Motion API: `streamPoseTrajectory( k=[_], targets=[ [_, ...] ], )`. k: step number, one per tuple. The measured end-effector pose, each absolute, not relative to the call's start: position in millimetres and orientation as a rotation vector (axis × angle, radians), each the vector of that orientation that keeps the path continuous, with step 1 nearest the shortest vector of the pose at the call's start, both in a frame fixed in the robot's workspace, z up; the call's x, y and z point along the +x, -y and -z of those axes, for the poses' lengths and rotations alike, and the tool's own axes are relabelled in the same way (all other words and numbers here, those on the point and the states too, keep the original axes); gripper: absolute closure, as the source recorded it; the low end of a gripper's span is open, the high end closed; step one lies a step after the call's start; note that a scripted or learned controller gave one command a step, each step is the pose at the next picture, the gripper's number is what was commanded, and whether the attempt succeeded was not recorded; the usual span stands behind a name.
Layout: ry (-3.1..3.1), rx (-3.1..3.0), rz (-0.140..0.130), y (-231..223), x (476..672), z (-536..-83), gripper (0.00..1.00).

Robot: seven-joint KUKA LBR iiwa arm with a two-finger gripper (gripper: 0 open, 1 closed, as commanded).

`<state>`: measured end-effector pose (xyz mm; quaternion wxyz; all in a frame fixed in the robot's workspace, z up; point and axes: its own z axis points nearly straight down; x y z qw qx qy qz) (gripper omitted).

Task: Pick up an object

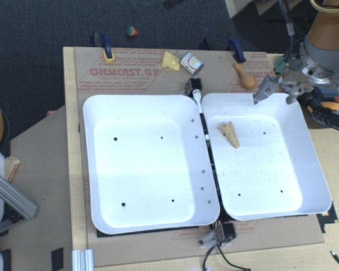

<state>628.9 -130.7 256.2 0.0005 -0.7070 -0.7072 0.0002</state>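
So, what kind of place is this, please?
Probably a robotics lab set up for picking trials. Two shallow white bins, the left bin and the right bin, sit on a clamped board, and the gripper reaches in over the right bin.

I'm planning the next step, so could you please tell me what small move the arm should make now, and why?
Probably shift the hand left and toward the near side, above the tan wedge-shaped piece. That piece lies in the right bin, while the hand sits at the bin's far edge, apart from it.
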Motion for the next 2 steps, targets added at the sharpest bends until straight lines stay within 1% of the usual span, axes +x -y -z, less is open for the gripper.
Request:
streamPoseTrajectory(
  k=[1,2],
  targets=[
    [2.213,-2.213,-0.013,153,655.2,-81,0.0],
    [2.224,-2.216,0.0,120,666.9,-85,0.0]
  ],
)
